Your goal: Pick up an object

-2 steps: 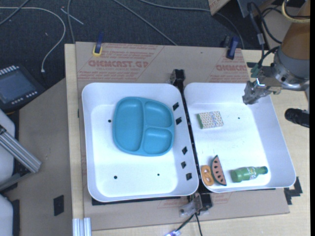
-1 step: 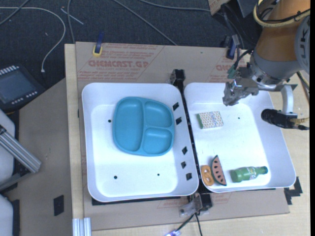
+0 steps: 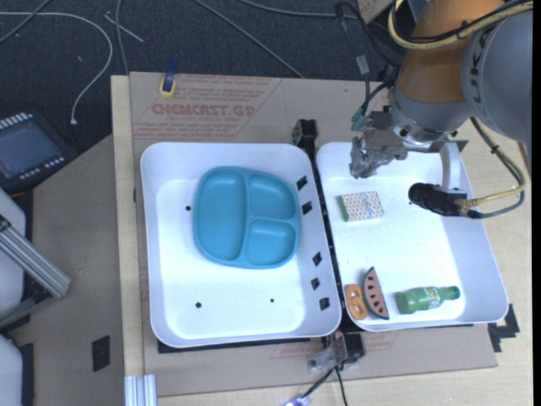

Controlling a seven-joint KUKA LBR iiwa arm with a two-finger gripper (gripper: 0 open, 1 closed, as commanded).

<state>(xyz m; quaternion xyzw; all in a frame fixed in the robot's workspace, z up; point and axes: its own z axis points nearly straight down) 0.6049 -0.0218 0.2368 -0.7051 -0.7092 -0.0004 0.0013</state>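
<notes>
The claw (image 3: 365, 163) hangs over the far end of the right bin (image 3: 473, 252), just beyond a small patterned sponge (image 3: 361, 205); whether it is spread or pressed together I cannot tell, and nothing is visible in its grip. The sponge looks the likeliest target, since it lies flat and alone, nearest the claw. A watermelon slice (image 3: 375, 293) and a green bottle (image 3: 428, 298) rest close together near the bin's front wall, awkward to reach. The left bin (image 3: 169, 252) on the tabletop carries a blue divided plate (image 3: 247, 216).
</notes>
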